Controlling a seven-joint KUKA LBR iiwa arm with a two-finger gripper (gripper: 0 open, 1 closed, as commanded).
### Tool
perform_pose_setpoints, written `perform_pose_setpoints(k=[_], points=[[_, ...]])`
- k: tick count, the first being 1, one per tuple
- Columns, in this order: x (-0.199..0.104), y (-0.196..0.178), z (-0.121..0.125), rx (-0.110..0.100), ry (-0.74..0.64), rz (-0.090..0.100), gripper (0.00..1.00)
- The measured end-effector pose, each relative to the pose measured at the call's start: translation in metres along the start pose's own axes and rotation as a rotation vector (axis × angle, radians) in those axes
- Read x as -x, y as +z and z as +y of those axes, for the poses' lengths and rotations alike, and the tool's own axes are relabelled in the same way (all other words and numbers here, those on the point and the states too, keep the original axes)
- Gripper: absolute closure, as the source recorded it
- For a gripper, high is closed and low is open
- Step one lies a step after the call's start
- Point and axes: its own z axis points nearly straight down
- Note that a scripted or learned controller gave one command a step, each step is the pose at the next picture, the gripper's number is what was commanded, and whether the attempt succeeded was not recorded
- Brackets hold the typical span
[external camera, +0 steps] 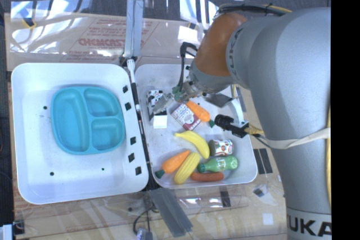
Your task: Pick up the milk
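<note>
The milk (pixel 154 100) is a small carton with black and white cow patches, lying at the upper left of the right bin (pixel 247 174). My gripper (pixel 173 96) reaches down from the grey arm with the orange band, low over the bin. It sits just to the right of the milk, touching or nearly touching it. The wrist hides part of the bin's back area. I cannot see the milk held in the gripper.
Near the milk lie a white block (pixel 160 121), a red-and-white carton (pixel 184 115) and a carrot (pixel 198 111). Further forward are a banana (pixel 194 142), a can (pixel 223 147), a green bottle (pixel 219 164) and corn (pixel 185 168). The left bin holds a blue divided plate (pixel 87 120).
</note>
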Motion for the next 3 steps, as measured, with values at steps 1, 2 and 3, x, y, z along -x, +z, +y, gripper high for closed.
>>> perform_pose_setpoints(k=[1, 2, 3], points=[[-0.008, -0.002, -0.016, 0.012, 0.022, -0.008, 0.0], [-0.012, -0.002, -0.026, 0.012, 0.089, -0.006, 0.0], [0.005, 0.001, 0.014, -0.002, 0.333, 0.001, 0.0]])
